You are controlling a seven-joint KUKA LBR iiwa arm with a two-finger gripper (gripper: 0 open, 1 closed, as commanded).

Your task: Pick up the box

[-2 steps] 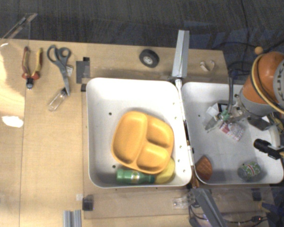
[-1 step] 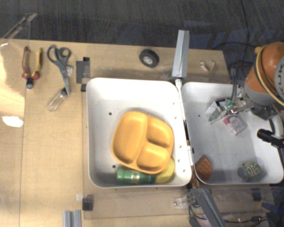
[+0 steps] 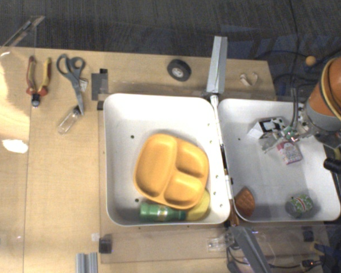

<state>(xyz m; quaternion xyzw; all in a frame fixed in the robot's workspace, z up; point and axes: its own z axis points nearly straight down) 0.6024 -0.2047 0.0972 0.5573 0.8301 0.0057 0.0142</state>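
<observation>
Gripper (image 3: 284, 131) sits low in the right bin (image 3: 329, 212); we cannot tell its state. We should centre squarely over the box (image 3: 289, 152) just beneath before squeezing.

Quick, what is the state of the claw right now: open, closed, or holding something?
Claw: it cannot be told whether it is open or closed. It sits low in the right bin, next to a small box; no grasp is visible.

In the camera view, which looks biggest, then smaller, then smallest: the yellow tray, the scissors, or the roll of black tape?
1. Yellow tray, biggest by far.
2. Scissors, long but thin.
3. Roll of black tape, smallest.
All sit at a similar depth, so the order looks safe.
</observation>
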